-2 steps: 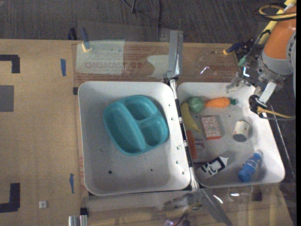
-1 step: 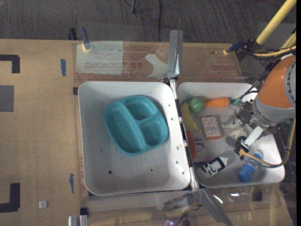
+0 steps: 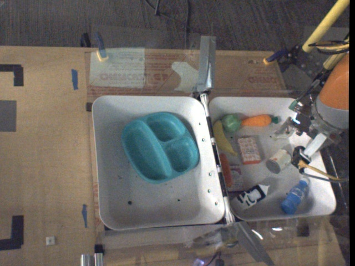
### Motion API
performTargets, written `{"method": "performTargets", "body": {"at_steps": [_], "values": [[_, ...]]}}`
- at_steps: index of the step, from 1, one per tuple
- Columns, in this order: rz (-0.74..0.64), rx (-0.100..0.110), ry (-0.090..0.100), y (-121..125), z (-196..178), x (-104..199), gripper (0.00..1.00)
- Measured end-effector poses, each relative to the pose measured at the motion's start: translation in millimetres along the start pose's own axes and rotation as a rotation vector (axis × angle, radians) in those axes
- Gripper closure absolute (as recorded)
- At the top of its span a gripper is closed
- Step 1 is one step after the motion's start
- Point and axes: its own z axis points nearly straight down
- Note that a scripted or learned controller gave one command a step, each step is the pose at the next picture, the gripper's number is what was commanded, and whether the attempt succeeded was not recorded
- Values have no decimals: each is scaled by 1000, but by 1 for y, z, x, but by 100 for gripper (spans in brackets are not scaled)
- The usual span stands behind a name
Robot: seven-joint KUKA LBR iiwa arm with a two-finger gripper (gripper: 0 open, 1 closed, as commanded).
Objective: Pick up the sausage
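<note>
From the overhead camera, the gripper [image 3: 293, 127] hangs over the right bin [image 3: 327, 204] near its right edge; whether it is released or clenched cannot be told, and nothing is seen held. The sausage [image 3: 224, 169] lies along that bin's left wall, below the banana [image 3: 223, 138]. A teal divided plate [image 3: 160, 146] sits in the left bin [image 3: 111, 204].

left bin [image 3: 111, 204] — teal plate [image 3: 160, 147] | right bin [image 3: 327, 201] — banana [image 3: 223, 139], carrot [image 3: 257, 121], bottle [image 3: 294, 197]
</note>
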Motion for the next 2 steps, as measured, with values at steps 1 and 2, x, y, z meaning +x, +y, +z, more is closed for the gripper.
{"method": "performTargets", "body": {"at_steps": [1, 2], "values": [[199, -3, 3, -78, 41, -2, 0], [614, 3, -1, -66, -30, 41, 0]]}}
